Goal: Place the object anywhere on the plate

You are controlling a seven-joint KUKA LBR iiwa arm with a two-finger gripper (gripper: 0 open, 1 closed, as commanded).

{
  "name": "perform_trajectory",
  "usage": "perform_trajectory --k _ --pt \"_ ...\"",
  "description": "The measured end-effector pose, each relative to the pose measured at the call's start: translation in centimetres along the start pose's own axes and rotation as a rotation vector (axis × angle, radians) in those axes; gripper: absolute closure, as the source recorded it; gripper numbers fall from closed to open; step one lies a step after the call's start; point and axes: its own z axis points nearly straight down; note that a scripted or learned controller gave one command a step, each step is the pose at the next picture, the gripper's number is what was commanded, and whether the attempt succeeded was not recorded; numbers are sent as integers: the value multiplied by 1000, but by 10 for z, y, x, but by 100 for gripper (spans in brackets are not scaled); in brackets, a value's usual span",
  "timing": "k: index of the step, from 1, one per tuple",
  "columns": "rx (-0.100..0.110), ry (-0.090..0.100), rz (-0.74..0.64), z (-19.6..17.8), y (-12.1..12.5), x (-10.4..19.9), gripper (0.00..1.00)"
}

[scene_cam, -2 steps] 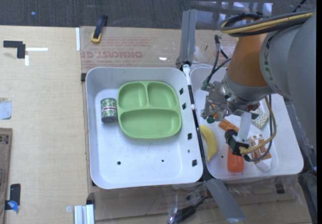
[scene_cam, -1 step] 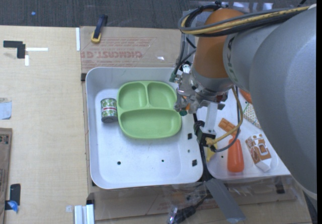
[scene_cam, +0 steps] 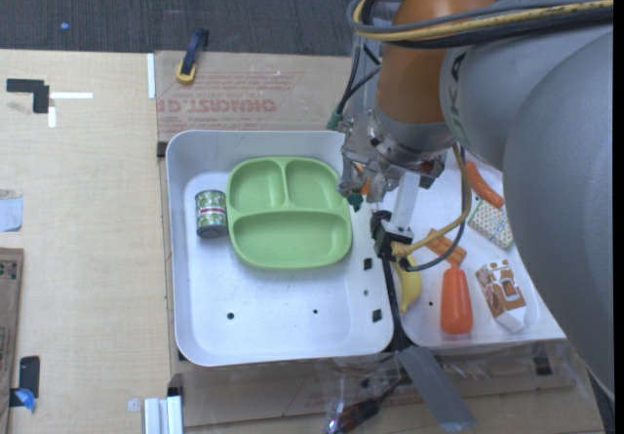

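A light green divided plate lies in the left white bin, towards its back. Nothing rests on the plate. My gripper hangs at the plate's right rim, over the wall between the two bins, below the orange band of the wrist. The wrist and its cables hide most of it, and I cannot make out anything in it. In the right bin lie an orange bottle-shaped object, a yellow banana and a small red and white box.
A small green-labelled can stands just left of the plate, almost touching it. A patterned packet and an orange carrot-like piece lie at the back of the right bin, partly under the arm. A cardboard sheet lies behind the bins.
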Motion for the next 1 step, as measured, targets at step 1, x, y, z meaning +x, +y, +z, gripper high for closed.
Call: perform_trajectory --k 1 --pt "0 0 0 0 0 0 0"
